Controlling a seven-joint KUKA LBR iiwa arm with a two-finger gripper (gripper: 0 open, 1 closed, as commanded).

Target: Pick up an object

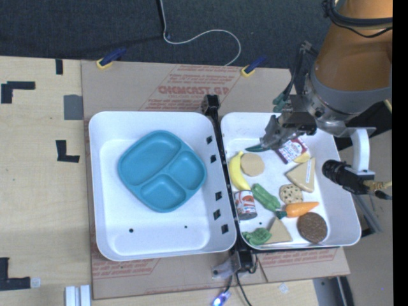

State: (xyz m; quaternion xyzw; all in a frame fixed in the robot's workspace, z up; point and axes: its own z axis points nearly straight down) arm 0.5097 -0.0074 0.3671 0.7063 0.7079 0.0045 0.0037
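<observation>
Front edge of right bin (344, 240): green leafy toy (257, 236), pale wedge (278, 232) and brown round cookie (312, 227) crowd the near wall. Behind them: orange carrot (299, 208), chip cookie (290, 192), green pepper-like piece (266, 196), small can (246, 204) against the divider. Banana (238, 171) touches a tan round biscuit (252, 165); cheese-coloured wedge (302, 175) toward the right wall.

Gripper (274, 140) low over the bin's far half, above a red-and-white packet (292, 150). Fingers dark and bunched; cannot tell their opening, nor whether anything sits between them. A dark green sliver shows just below the tips; contact unclear.

Open floor in this bin lies mostly at the far-left corner.

Left bin (102, 190): blue divided plate (162, 169) near centre, white floor free all around it.
</observation>
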